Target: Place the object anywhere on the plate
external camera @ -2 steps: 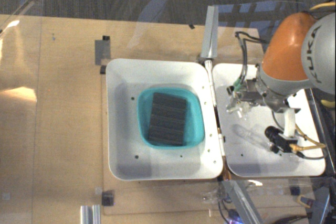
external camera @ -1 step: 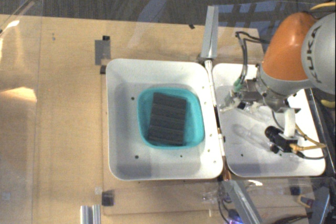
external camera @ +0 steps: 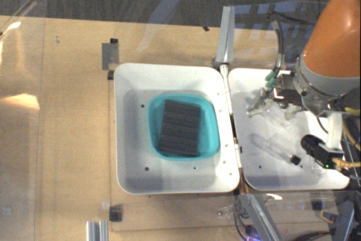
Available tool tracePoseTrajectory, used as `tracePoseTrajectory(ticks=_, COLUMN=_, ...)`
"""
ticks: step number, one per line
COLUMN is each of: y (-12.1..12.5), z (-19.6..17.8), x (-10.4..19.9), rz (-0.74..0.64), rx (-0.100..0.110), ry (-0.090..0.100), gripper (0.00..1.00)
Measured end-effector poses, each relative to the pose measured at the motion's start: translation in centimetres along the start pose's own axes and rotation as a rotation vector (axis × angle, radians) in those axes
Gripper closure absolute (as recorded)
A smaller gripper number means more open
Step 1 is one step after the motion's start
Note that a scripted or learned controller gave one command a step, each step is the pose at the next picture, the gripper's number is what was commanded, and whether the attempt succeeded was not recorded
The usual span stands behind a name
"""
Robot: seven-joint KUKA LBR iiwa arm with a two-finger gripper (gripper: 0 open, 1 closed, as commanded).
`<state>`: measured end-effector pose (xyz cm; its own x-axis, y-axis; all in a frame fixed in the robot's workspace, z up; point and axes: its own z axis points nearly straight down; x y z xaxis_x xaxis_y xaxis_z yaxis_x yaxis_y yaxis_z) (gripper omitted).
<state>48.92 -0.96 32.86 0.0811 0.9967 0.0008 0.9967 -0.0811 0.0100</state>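
Note:
A dark grey ridged block (external camera: pixel 180 127) lies flat on the teal plate (external camera: pixel 210 127), which sits in the middle of the left white bin (external camera: pixel 128 138). My gripper (external camera: pixel 273 109) hangs over the upper part of the right bin (external camera: pixel 254 175), well to the right of the plate. Its pale fingers (external camera: pixel 256 108) stand spread apart, with bare bin floor showing between them. The grey arm with its orange band (external camera: pixel 338 31) covers the right bin's far right corner.
A faint clear tube-like item (external camera: pixel 269 145) lies on the right bin's floor below the gripper, with a small black piece (external camera: pixel 295 160) beside it. A raised divider (external camera: pixel 230 121) separates the two bins. Black cabling (external camera: pixel 313 147) hangs from the arm at the right.

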Motion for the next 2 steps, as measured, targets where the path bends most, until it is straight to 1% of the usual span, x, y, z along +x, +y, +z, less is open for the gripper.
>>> tracePoseTrajectory(ticks=1, y=0.5, z=-10.4, x=-4.6, rz=0.118, rx=-0.004, ry=-0.002, gripper=0.00)
tracePoseTrajectory(ticks=2, y=0.8, z=-10.8, x=-9.3, rz=0.285, rx=-0.003, ry=-0.003, gripper=0.00)
